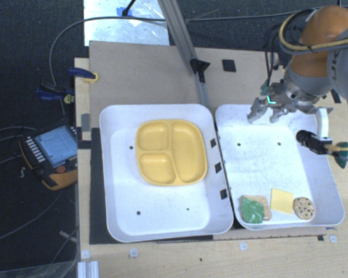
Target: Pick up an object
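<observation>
My gripper (264, 114) hangs over the far edge of the right bin (272, 161), its two grey fingers spread apart with nothing between them. Three small food toys lie along that bin's near edge: a green leafy piece on a tan slice (254, 208), a yellow cheese square (282, 201) and a round speckled cookie (304, 208). They are well away from the gripper, toward the front. In the left bin (122, 207) rests a yellow divided plate (170, 152).
A black cylindrical fitting (311, 141) sits at the right bin's right rim with cables. A metal pole (182, 33) slants across the back of the bench. Clamps and a handheld device (53, 149) lie to the left, off the bench.
</observation>
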Robot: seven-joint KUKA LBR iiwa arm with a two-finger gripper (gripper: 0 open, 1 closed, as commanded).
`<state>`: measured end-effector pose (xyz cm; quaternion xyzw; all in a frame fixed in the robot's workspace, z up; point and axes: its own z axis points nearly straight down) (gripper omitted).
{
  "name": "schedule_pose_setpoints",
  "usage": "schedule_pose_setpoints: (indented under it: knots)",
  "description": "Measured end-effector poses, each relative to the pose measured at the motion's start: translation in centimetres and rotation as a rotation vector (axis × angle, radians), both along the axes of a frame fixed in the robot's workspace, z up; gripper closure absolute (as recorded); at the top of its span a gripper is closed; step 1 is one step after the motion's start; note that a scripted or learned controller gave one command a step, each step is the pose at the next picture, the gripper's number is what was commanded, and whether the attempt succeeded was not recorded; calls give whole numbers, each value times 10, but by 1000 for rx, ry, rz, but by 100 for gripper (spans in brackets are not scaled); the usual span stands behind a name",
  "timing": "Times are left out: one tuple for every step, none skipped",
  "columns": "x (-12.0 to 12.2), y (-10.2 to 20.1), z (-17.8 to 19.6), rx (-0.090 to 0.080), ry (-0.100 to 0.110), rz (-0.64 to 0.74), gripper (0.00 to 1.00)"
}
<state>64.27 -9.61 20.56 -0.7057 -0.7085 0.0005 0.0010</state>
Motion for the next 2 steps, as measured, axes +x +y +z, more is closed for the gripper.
schedule_pose_setpoints:
  knots:
    - [1, 0, 2, 0, -4, 0, 0]
    - [1, -3, -60, -1, 0, -2, 0]
